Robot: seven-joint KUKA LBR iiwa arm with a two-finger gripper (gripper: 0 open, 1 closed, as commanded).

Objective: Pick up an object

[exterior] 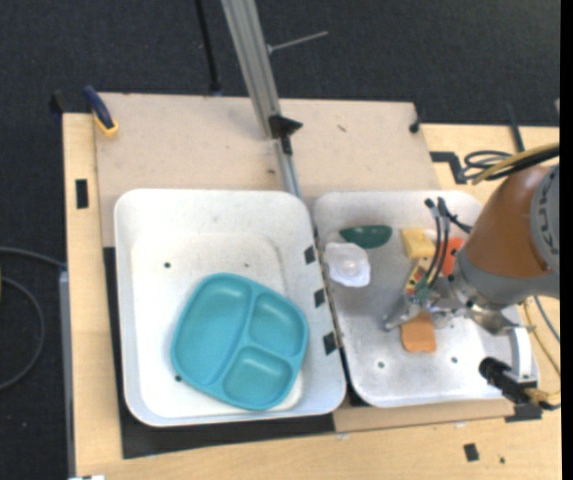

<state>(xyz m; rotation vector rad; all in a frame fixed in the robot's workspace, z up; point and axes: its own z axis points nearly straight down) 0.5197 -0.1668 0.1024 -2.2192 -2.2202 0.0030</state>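
Note:
My gripper reaches down into the right bin, near its middle. An orange block lies on the bin floor just below the gripper, touching it or nearly so. A yellow object lies a little behind the gripper, partly hidden by cables. Further back sit a dark green piece and, left of the gripper, a clear whitish cup-like thing. Nothing shows between the gripper's tips.
The left bin holds a teal divided plate at its front. An aluminium post rises behind the seam between the bins. The arm's orange band covers the right bin's right side.

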